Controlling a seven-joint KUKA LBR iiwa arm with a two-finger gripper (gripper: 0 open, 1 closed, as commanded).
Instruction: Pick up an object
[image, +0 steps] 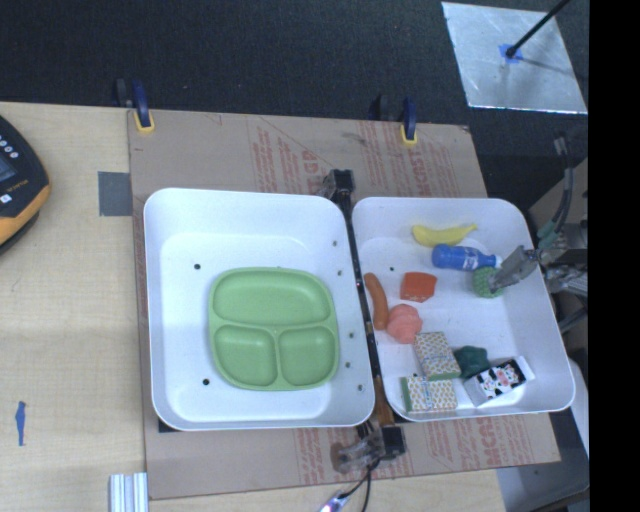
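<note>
Right now the gripper (510, 270) sits at the right bin's (540, 330) right edge, touching a green round object (487, 285); whether it pinches it, I cannot tell. A blue bottle (458, 258) lies just left of that object, a yellow banana (442, 234) above.

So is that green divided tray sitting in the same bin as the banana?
No, the green divided plastic tray lies in the left white bin; the yellow banana is in the right one.
</note>
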